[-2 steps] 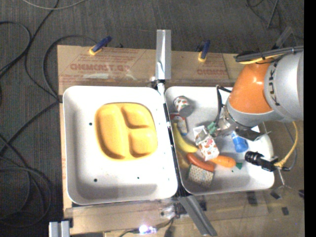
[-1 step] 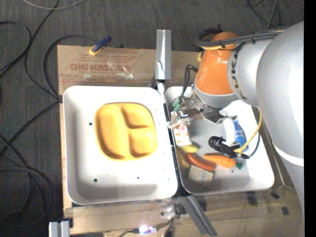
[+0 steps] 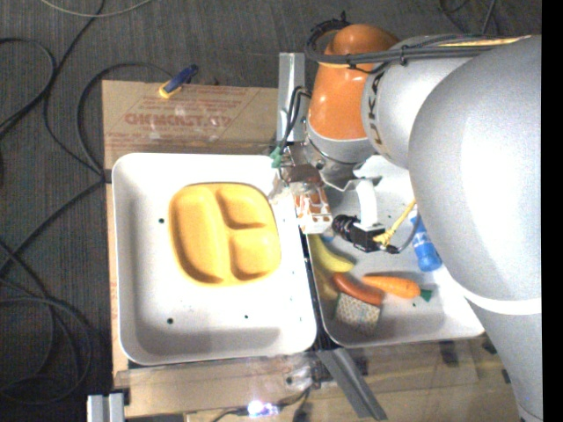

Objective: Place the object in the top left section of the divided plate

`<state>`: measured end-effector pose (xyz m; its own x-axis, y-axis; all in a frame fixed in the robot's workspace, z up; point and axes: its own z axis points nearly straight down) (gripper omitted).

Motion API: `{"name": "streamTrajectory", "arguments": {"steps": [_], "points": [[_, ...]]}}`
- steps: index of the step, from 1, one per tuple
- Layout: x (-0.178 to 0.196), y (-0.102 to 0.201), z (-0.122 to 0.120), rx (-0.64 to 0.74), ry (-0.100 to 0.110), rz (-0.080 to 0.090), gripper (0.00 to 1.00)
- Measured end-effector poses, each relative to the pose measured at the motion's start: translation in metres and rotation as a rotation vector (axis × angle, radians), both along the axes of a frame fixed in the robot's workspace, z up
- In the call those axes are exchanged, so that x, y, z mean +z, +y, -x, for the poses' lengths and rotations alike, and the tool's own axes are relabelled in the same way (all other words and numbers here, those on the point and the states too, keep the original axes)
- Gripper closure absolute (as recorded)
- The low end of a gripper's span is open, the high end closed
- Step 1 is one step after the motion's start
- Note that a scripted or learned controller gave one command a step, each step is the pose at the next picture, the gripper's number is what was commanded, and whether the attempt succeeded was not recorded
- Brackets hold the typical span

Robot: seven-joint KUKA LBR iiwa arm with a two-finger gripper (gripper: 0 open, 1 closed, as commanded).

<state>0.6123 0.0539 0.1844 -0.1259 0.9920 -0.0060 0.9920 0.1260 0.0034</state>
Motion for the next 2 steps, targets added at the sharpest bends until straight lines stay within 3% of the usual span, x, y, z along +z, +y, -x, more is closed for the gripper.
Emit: {"name": "streamTrajectory", "arguments": {"steps": [1, 2], "points": [[0.010, 0.037, 0.047, 0.115, 0.011, -0.002, 1.00], [-0.050, 0.058, 0.124, 0.114, -0.006, -0.010, 1.00]]}}
